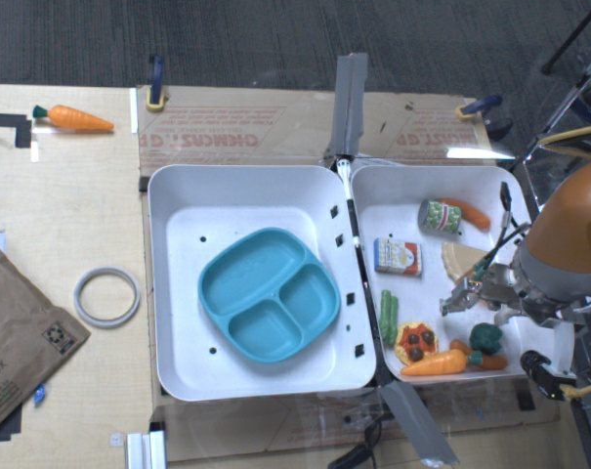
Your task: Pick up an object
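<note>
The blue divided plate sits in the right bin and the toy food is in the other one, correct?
Not quite. The camera view shows the blue divided plate in the left bin; the toy food, such as the carrot and small box, lies in the right bin.

Right bin (368,225) crowded with toy food; left bin's (168,291) corners open around tray (268,293).

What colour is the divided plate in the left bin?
The divided plate is light blue, seen clearly in the camera view from above.

Toy carrot (73,118), tape ring (106,295) and cardboard box (17,342) on the bench left of the bins.
</note>
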### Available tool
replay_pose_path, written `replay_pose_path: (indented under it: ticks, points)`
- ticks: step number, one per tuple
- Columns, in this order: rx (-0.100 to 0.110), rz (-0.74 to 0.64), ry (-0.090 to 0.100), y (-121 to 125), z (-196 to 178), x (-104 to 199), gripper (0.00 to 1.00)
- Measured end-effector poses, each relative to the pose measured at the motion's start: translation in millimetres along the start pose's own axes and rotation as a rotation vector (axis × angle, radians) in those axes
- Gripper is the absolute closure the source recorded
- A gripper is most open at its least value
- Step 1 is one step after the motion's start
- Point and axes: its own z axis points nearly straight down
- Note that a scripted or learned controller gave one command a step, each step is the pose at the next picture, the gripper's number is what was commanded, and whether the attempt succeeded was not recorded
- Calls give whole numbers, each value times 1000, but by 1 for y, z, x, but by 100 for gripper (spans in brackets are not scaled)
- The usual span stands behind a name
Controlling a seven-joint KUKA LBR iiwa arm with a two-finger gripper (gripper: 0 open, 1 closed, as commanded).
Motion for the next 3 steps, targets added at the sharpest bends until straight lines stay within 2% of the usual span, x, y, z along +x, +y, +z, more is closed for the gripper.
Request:
replay_pose_path:
  ticks: [1, 2, 3]
  points:
    - [1, 124, -2, 84, 14, -9, 0]
    - [5, 120, -4, 84, 7, -10, 100]
    - [6, 120, -4, 84, 7, -10, 0]
